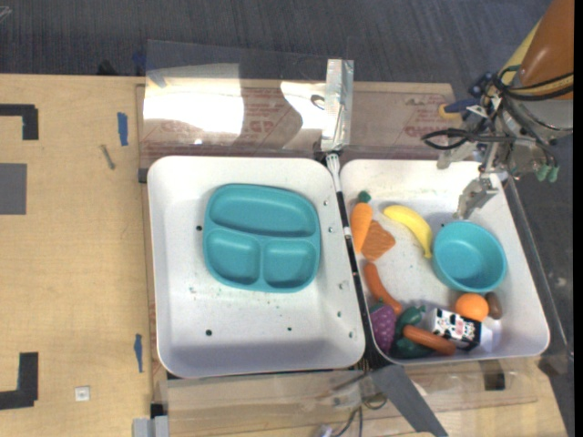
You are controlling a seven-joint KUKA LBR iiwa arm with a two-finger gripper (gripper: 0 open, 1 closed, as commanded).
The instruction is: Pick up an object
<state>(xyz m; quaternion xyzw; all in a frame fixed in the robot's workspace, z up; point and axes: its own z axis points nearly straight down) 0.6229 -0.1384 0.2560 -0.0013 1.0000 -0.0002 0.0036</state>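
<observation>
Camera view: two-finger metal pincer [475, 195] hangs over right white bin [526, 276], far corner; fingers look parted, grasping nothing. Round teal plastic bowl [468, 255] just below it, apart. Yellow plastic banana [410, 225] left of bowl. Left white bin [173, 271] holds teal divided tray [261, 237]. Wooden bench [64, 244] around.

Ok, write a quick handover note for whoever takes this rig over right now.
Gripper: over the right bin's far edge, above the bowl, nothing seen between its fingers; open or shut unclear.
Right bin: banana, carrot, bowl, orange, grapes, more toys along the near wall.
Left bin: teal tray.
Done: nothing picked.
Left: grasp and lift one object.
</observation>
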